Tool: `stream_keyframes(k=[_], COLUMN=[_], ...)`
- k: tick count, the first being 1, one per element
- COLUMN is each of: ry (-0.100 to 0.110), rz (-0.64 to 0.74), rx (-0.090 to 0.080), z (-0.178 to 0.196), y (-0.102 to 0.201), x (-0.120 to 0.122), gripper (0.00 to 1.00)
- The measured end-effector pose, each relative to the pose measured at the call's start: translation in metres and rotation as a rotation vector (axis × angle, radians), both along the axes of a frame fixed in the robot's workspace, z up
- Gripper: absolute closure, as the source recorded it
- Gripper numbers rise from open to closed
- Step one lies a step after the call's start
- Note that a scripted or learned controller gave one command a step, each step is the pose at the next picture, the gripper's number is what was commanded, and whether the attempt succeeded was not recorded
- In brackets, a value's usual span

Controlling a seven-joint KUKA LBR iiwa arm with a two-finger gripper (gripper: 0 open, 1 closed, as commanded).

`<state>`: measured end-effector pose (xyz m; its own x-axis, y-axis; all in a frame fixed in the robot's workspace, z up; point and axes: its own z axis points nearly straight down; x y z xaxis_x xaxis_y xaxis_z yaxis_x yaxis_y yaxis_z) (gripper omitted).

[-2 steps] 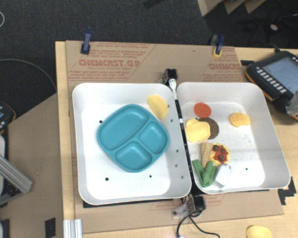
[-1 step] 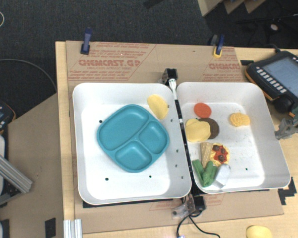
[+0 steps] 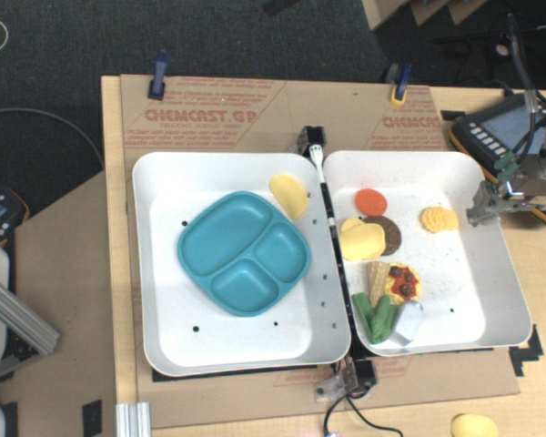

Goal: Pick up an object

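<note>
Your end effector [image 3: 488, 206] sits at the right bin's [image 3: 491, 321] three o'clock rim; you cannot tell its state. The toy food clusters near that bin's nine o'clock side: yellow piece [image 3: 361, 240], red disc [image 3: 371, 200], pizza slice [image 3: 393, 284], green pods [image 3: 376, 317]. The left bin [image 3: 164, 335] holds a teal divided plate [image 3: 244, 252].

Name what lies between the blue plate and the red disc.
In the camera view, a yellow lemon-like piece and the bins' adjoining rims lie between the blue plate and red disc.

Place: robotics lab bench.
Evidence: two white bins [image 3: 155, 271] on clamped cardboard [image 3: 209, 112], toy food [image 3: 387, 285], cables, dark carpet.
</note>
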<state>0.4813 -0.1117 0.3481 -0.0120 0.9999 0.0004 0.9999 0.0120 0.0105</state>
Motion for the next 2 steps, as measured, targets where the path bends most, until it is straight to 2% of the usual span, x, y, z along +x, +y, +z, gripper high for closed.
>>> stream_keyframes(k=[1, 2], ry=[0.016, 0.004], rz=[-0.016, -0.014], rx=[0.000, -0.006], z=[-0.070, -0.062], y=[-0.051, -0.116], x=[0.017, 0.063], gripper=[1.00, 1.00])
